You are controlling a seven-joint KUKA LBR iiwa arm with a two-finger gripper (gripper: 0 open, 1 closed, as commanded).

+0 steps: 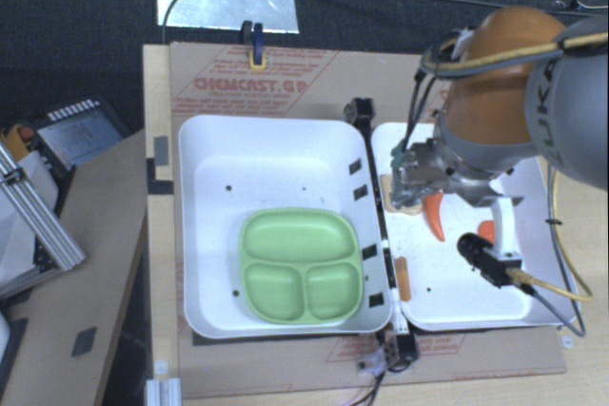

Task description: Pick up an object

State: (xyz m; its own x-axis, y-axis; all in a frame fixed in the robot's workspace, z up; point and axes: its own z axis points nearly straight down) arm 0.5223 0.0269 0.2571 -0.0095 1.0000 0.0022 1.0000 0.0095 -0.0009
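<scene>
Nearest the camera, left bin [205,166]: a green three-compartment tray [301,263] lies flat in its near half, toward the divider between the bins.

Right bin [457,311]: a small brown stick-shaped piece [402,279] lies along the near left wall, just beside the divider. Further in, an orange carrot-shaped object [434,215] lies on the bin floor, tip pointing toward the near edge. A second orange piece [486,230] shows just to its right, partly hidden by the white-and-black wrist attachment [497,252].

Gripper [409,185] is low over the far-left part of the right bin. The carrot lies just beside it, on its near-right side, not seen between the fingers. Finger state: cannot tell, blocked by the wrist housing.

Arm's orange band [495,76] sits above, further back.
</scene>
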